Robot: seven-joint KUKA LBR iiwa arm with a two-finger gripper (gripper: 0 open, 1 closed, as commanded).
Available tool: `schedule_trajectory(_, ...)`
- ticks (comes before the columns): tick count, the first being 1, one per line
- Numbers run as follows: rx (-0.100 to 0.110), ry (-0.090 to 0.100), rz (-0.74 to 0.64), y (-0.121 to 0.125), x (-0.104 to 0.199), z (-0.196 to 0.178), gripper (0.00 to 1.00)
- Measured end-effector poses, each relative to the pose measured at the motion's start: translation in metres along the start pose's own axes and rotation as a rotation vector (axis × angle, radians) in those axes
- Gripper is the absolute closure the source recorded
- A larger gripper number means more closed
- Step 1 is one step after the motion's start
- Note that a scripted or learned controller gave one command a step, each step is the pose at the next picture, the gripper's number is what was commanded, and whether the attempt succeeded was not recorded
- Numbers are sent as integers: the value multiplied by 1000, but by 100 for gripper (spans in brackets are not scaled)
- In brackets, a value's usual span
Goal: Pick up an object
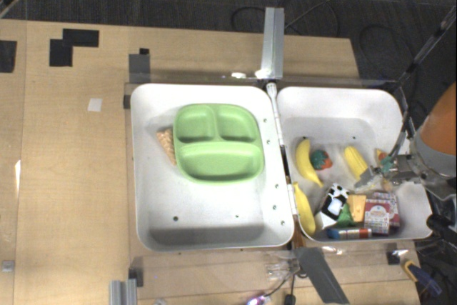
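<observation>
Camera view: end effector (378, 171) just right of corn cob (355, 161) (right bin (335, 107)).

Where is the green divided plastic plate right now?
The green divided plastic plate lies in the left white bin, toward its upper middle, with a tan waffle-like piece at its left edge.

arm (437, 131): grey casing | orange band above wrist | end effector (377, 172): slim metallic fingers
</observation>
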State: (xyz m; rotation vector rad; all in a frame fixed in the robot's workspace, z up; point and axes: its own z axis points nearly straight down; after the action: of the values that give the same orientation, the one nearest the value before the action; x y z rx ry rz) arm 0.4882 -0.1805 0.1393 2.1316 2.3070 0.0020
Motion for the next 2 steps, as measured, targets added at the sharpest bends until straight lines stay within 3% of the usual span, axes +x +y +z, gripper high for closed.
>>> schedule_trajectory(1, -12, -4, -176, 56, 38, 49, 0)
schedule_trajectory(2, -16, 0, -176, 59, 40, 40, 100)
